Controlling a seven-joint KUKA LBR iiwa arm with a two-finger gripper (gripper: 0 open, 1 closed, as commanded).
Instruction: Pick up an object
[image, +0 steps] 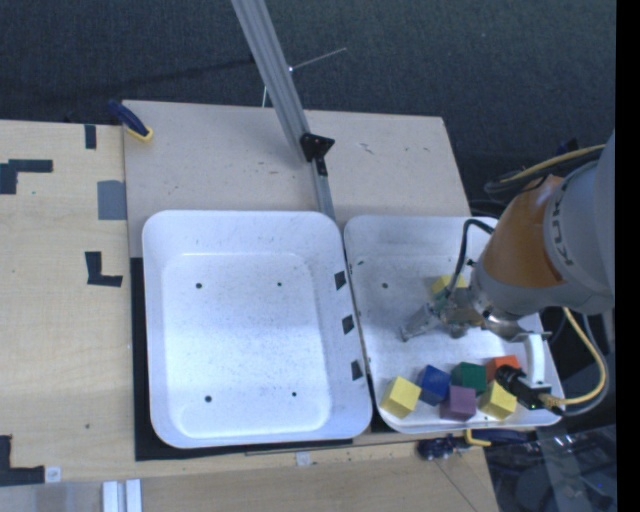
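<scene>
Along the near edge of the right bin (400, 240) lies a row of small blocks: a yellow cube (402, 396), a blue one (434, 384), a purple one (460, 401), a green one (468, 376), another yellow (499, 401) and an orange piece (503, 364), close together, some touching. Beyond them the gripper (418, 325) hangs low over the bin floor; whether it is apart or together cannot be told. A yellow block (441, 287) sits just behind it. The left bin (160, 240) lies beside.
</scene>
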